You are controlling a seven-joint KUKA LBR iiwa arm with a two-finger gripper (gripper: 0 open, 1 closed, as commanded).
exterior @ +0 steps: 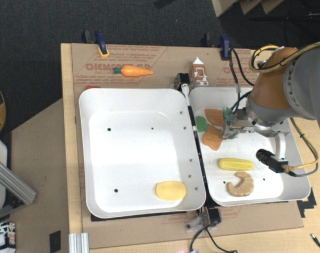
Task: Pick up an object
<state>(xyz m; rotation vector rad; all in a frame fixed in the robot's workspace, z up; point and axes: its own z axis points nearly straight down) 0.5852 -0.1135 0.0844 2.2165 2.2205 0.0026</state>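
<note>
Grey arm bent low, end effector over right bin

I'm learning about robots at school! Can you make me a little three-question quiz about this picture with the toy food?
1. True or false: the orange toy carrot lies inside a bin.
2. Which shallow white bin holds the pale yellow oval piece: A) left bin B) right bin
3. Fill in: the yellow toy corn cob lies just above the tan toy ____.

Key: 1 false; 2 A; 3 croissant.
</note>
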